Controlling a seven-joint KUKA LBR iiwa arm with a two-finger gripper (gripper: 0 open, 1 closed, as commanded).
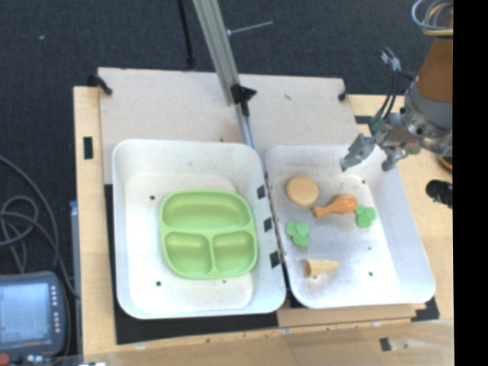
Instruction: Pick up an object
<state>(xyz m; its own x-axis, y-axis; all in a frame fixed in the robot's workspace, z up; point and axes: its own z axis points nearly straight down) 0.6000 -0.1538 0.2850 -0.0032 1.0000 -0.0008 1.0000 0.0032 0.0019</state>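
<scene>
The right bin [396, 258] holds five objects: a tan round disc [302, 191], an orange drumstick [336, 206], two green pieces [298, 233] [366, 216] and a small cone [320, 266]. The end effector [372, 157] is positioned above the bin's upper right corner, fingers apart, gripping nothing. The left bin [137, 166] contains a green divided tray [207, 233]. Both bins rest on the surface [88, 227].

Two white bins [122, 227] – one green tray [207, 233], five toy foods: two green pieces [297, 233], one each otherwise.
</scene>
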